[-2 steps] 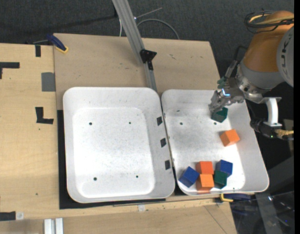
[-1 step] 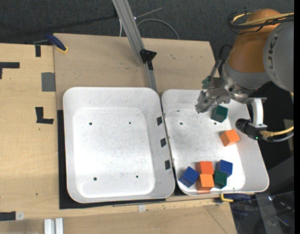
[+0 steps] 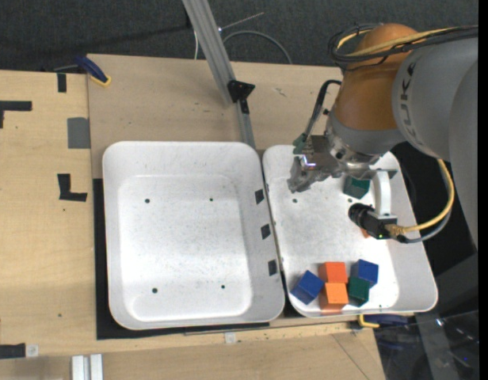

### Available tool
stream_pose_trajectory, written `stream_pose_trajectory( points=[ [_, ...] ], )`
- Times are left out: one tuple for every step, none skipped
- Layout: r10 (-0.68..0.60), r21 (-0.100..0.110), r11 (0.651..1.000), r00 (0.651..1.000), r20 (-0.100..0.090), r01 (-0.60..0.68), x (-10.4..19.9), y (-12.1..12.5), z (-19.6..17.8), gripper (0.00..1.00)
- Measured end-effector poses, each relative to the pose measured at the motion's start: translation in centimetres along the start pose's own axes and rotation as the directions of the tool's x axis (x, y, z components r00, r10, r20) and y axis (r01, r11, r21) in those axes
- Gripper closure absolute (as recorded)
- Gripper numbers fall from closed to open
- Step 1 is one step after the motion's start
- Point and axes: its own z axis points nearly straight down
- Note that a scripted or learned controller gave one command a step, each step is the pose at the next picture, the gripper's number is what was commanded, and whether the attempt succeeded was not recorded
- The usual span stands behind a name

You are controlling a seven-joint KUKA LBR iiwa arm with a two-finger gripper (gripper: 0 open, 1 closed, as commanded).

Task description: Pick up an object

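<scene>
Hovering gripper (image 3: pixel 301 182) near right bin's (image 3: pixel 307 220) far edge; can't tell finger state. Needing to reach near-edge blocks: blue cube (image 3: pixel 307 286), orange block (image 3: pixel 335 272).

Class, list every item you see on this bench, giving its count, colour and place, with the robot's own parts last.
Bins: two, white, side by side: left bin, right bin.
Blue blocks: two, near end of right bin.
Orange blocks: two, between the blues.
Green block: one, dark, beside the orange ones.
Teal block: one, right bin, under the arm.
Arm: one, grey and orange, from the right.
Claw: one, above right bin's far end.
</scene>
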Motion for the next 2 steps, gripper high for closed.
stream_pose_trajectory(
  points=[
    [-0.001,-0.003,1.0,1.0,0.0,0.001,5.1,0.0,-0.8,1.0],
    [-0.001,-0.002,1.0,1.0,0.0,0.001,10.4,-0.6,-1.5,1.0]
  ],
)
